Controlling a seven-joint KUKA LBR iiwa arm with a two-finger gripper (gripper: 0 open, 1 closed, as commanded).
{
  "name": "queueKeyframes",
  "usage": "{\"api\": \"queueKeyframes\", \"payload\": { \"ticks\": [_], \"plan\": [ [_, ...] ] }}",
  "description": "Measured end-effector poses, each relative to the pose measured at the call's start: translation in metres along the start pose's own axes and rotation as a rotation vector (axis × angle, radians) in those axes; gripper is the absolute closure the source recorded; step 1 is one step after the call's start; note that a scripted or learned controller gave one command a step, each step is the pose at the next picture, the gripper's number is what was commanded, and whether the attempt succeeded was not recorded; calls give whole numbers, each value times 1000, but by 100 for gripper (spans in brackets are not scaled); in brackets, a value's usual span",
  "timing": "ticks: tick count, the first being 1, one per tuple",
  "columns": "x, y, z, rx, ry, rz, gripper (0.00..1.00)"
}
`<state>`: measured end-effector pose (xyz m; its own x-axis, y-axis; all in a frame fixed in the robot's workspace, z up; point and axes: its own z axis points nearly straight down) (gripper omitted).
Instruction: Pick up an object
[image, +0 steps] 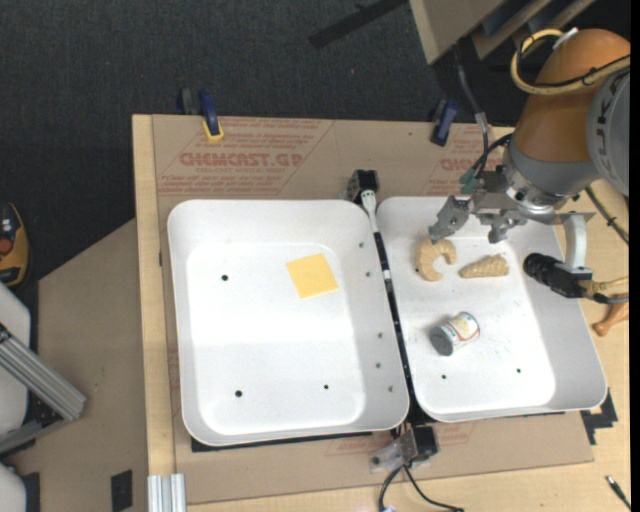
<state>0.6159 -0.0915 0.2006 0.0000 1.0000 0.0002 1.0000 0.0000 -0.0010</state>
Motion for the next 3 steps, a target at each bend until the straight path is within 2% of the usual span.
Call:
{"api": "queueKeyframes", "payload": {
  "ticks": [1, 2, 3],
  "plan": [
    [8, 33, 15, -5, -1, -2, 0],
    [-17, 50, 121, 4, 0, 1, 0],
    [-16, 52, 104, -5, -2, 0, 100]
  ]
}}
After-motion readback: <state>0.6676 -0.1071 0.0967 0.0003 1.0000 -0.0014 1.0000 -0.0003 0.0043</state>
